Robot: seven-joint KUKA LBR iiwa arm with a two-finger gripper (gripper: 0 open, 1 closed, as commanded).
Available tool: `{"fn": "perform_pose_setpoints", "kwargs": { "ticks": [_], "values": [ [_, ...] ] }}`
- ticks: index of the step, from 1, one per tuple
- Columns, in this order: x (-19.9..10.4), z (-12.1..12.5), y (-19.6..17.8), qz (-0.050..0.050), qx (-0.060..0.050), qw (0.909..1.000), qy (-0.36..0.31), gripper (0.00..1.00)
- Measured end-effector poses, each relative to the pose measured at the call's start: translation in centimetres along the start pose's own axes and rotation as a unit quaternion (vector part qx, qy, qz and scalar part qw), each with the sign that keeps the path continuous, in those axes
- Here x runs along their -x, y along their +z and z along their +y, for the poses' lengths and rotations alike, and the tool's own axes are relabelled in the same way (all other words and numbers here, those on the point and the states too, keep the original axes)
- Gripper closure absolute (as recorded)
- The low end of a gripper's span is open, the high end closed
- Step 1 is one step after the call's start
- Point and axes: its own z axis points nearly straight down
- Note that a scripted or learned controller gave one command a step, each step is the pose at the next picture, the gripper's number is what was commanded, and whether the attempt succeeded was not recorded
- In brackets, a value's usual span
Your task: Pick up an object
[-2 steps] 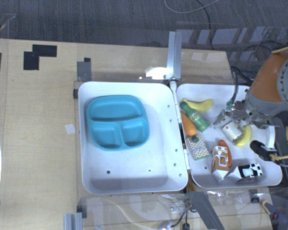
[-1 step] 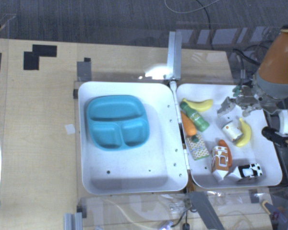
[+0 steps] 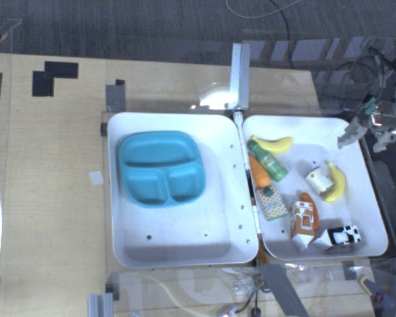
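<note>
Bananas, a bottle and several small packets lay in the right bin, and that was where any pick would have to be made. The hand hung at the bin's far right corner, above the rim, carrying nothing; whether it was released or clenched could not be told from this slant.

The upper banana sat against the far wall, touching the green bottle, which in turn lay alongside an orange piece pressed to the dividing wall. That cluster looked awkward: a descent there would likely strike the wall or nudge a neighbour. The second banana seemed the better target, with only a small white cup just beside it and bare floor on its right. Closing across its narrow width, rather than along its curve, ought to give the surest hold. The orange-and-white carton and the black-and-white toy near the front wall were also reachable.

The left bin held a blue divided tray. Both bins sat on a pale wooden tabletop with black markers, beyond which ran dark carpet with a loose cable.
</note>
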Motion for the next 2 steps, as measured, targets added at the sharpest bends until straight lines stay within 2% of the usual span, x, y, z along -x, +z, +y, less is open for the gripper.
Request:
{"fn": "perform_pose_setpoints", "kwargs": {
  "ticks": [1, 2],
  "values": [
    [-0.3, -1.6, 8.8, 0.001, -0.002, 0.9974, -0.072, 0.00],
    [0.4, -5.7, 15.7, 0.001, 0.000, 0.9968, -0.080, 0.00]
  ]
}}
